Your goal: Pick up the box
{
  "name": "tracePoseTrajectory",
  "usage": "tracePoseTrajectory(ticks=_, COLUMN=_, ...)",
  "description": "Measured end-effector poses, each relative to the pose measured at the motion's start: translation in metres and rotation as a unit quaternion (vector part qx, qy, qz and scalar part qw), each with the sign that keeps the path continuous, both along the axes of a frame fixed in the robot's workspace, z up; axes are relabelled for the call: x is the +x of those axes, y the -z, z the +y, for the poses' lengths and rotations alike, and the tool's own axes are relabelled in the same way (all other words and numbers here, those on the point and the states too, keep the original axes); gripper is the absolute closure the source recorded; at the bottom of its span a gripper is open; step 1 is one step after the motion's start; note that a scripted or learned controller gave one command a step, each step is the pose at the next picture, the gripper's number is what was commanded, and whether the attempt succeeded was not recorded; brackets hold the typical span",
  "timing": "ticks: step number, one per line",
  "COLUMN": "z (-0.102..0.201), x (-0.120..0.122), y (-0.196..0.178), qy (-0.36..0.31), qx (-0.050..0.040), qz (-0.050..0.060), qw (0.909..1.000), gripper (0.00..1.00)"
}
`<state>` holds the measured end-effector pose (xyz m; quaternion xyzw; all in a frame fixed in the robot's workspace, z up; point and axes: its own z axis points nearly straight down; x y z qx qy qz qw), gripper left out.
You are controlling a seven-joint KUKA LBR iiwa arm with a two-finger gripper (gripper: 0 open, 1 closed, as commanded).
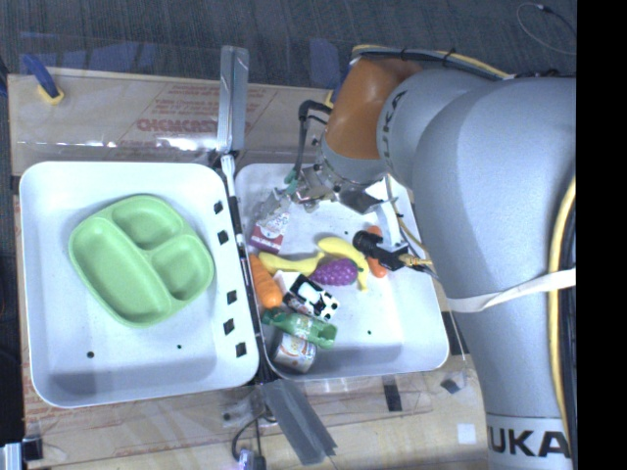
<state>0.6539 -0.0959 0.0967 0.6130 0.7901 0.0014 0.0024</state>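
A small red and white box (269,231) lies at the back left of the right bin (411,346), close to the divider. My gripper (291,194) hangs over the bin's back left corner, just above and behind the box, its tip near the box's upper edge. The grey arm with its orange band (358,111) comes in from the right and covers the bin's back right part.
Near the box lie a yellow banana (312,259), purple grapes (336,272), an orange carrot (265,284), a black and white toy (315,300) and a jar with a green lid (297,343). A green divided plate (142,258) sits in the left bin (59,360).
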Motion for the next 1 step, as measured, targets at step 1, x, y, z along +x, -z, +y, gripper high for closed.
tracePoseTrajectory(ticks=1, z=-0.0006, x=-0.0033, y=-0.0003, qy=-0.007, qx=0.0005, qz=0.000, qw=1.0000, gripper=0.00)
